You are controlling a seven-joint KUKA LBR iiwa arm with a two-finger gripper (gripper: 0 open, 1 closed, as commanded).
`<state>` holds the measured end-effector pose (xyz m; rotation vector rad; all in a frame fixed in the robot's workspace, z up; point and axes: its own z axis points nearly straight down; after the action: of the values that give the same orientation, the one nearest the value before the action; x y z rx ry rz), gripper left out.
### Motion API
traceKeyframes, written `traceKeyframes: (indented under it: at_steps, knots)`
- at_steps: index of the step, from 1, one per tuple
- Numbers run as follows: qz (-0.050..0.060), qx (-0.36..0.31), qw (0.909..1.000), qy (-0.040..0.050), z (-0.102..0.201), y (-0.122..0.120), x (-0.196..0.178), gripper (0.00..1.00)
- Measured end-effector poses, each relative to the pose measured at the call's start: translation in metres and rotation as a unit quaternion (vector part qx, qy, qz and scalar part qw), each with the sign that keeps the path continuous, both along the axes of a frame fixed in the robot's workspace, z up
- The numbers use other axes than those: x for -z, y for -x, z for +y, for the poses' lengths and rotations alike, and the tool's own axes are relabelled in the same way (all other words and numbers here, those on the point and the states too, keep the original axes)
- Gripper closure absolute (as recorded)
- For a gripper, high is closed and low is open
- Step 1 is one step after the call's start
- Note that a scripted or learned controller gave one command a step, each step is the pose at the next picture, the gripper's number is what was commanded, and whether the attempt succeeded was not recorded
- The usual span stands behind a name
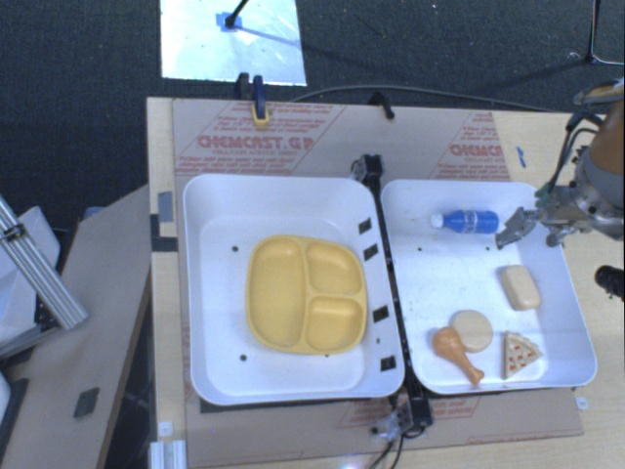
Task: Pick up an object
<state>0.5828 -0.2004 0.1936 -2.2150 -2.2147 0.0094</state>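
The right bin (pixel 420 262) holds a small blue bottle (pixel 467 222) lying on its side at the back, a beige block (pixel 520 286), a round tan disc (pixel 473 329), a toy chicken drumstick (pixel 457 352) and a toy pizza slice (pixel 520 354). My gripper (pixel 534 233) hangs over the bin's back right corner, just right of the bottle and above the beige block. It is open, its two fingers are spread, and nothing is between them.
The left bin (pixel 215 262) holds a yellow divided plate (pixel 306 293). A black clipped divider (pixel 379 262) runs between the bins. A metal rail (pixel 39 272) lies off the bench at the left.
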Motion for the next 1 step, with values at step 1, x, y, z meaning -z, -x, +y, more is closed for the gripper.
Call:
traceKeyframes:
  at_steps: [1]
  knots:
    - [-0.006,-0.002,1.0,0.0014,0.0005,-0.0032,-0.0075,0.0]
